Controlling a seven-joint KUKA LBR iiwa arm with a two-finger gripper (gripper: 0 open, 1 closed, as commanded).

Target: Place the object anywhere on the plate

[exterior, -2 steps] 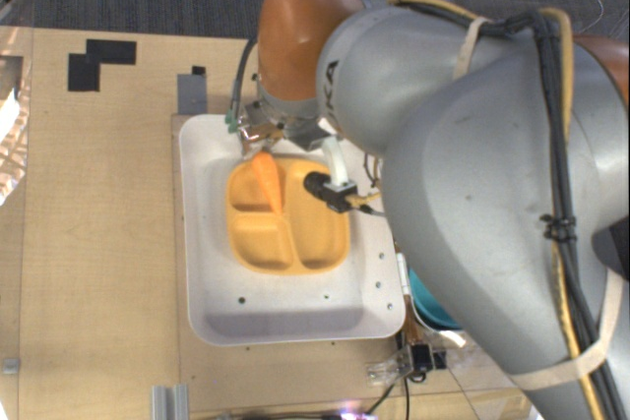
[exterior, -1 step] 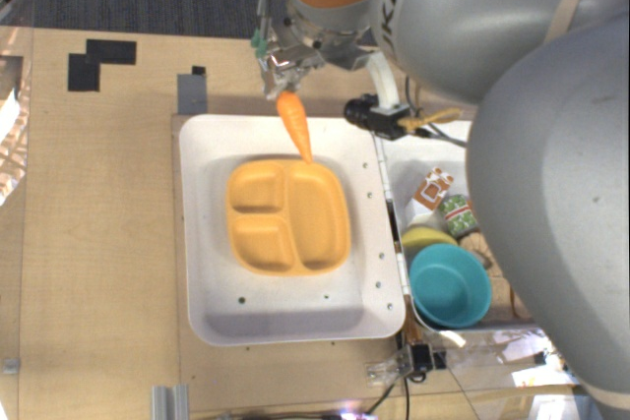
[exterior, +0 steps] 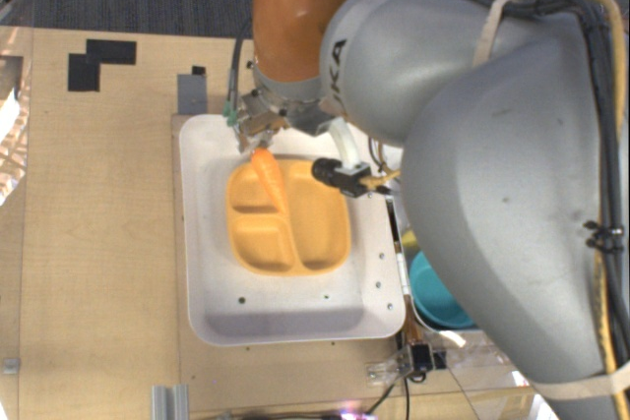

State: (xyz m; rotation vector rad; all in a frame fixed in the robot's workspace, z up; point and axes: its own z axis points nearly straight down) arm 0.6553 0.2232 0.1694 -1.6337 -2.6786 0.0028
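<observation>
Though gripper (exterior: 258, 135) state unclear — carrot (exterior: 268, 174) on yellow plate (exterior: 315, 231), teal bowl (exterior: 438, 300) beside.

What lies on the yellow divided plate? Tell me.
An orange carrot-like object lies on the plate, at its upper left along a divider, just under the gripper. The carrot's top end is covered by the gripper.

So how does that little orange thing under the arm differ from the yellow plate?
The orange object is small, narrow and carrot-like; the plate is broad, squarish and split into compartments. The object is a deeper orange, the plate a paler yellow-orange. The object lies at the plate's upper left edge, just under the gripper. Both sit in the same white bin.
</observation>
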